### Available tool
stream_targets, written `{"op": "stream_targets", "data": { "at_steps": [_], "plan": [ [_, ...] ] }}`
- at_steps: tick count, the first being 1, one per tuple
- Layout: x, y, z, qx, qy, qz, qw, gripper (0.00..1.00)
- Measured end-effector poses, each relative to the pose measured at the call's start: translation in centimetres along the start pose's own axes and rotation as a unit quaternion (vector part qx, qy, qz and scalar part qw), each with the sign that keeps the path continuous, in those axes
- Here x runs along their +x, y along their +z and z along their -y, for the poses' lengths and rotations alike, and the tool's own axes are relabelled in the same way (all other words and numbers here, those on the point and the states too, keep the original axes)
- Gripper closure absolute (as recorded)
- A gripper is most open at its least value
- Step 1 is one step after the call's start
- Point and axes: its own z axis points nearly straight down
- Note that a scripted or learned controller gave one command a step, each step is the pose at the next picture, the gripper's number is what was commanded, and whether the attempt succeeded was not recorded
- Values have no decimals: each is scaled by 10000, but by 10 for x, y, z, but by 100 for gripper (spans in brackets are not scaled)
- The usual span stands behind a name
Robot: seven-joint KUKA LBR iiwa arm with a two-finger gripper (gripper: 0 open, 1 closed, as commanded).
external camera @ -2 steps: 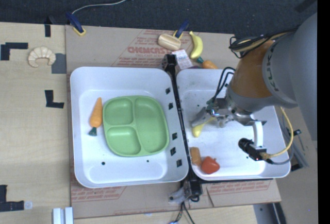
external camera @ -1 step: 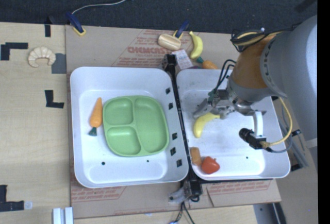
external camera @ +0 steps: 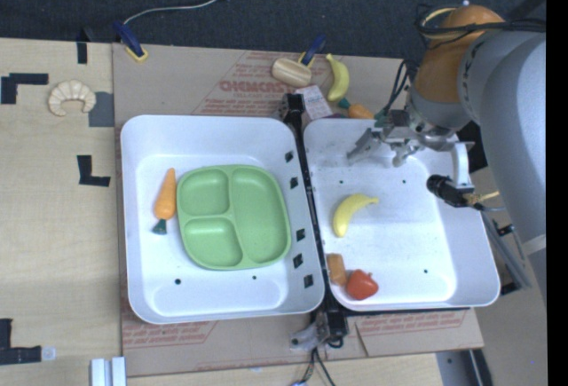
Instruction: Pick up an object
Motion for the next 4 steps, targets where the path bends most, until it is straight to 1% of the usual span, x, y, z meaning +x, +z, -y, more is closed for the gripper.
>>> {"op": "stream_targets", "data": {
  "at_steps": [1,2,3,4],
  "plan": [
    [24,28,45,-4,5,0,10000,0],
    [49,30,-16,-6,-4,-5,10000,0],
    [34,28,56,-4,9,-1,10000,0],
    [-15,14,0,5,5,0,10000,0]
  ]
}}
